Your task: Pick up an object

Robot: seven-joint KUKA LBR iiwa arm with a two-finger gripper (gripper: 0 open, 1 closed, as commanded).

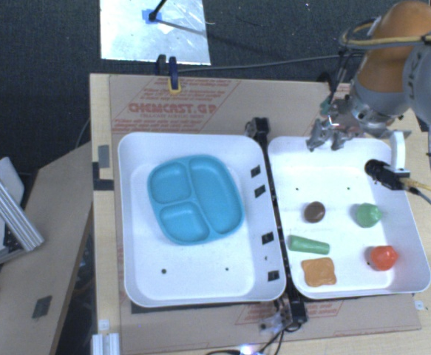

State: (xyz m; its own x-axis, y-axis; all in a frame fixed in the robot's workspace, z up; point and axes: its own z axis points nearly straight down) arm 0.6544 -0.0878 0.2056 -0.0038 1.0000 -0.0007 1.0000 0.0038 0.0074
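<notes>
Camera view: in the left bin (137,287) lies a blue tray (195,198). The right bin (415,235) holds the ball (315,211), near the middle. The gripper (327,137) hangs at the far rim, narrowly open and empty. It should centre over the ball, then descend straight.

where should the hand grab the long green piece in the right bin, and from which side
Grip the long green piece across its narrow middle, coming straight down from above. It lies flat on the right bin floor, its long axis running roughly left to right with a slight tilt, so the fingers should close across the short width. The orange piece sits close below it, so keep that finger tight to the green one. The hand is over the bin's far edge.
</notes>
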